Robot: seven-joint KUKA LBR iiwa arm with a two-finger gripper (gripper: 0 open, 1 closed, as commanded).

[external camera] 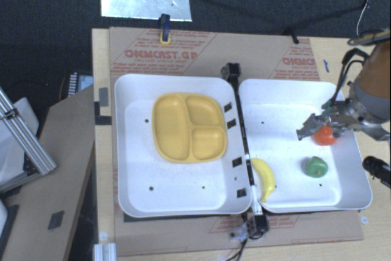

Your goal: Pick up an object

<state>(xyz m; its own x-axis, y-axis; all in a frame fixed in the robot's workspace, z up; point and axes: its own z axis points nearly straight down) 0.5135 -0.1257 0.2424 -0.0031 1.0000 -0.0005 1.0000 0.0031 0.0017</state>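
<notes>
In the right bin (pixel 287 98) lie three objects. A yellow banana (pixel 264 178) rests at the front left by the divider, a green round fruit (pixel 316 166) sits toward the front right, and a red-orange round fruit (pixel 325 136) lies near the right wall. My gripper (pixel 317 126) reaches in from the right and hangs right over the red-orange fruit, hiding its top. Whether the gripper touches the fruit is not visible.
The left bin (pixel 131 131) holds a yellow divided plate (pixel 188 128). A black hinge strip (pixel 240 137) runs between the bins. The grey arm with its orange band (pixel 376 79) stands over the right bin's right edge. Cardboard (pixel 201 52) lies under both bins.
</notes>
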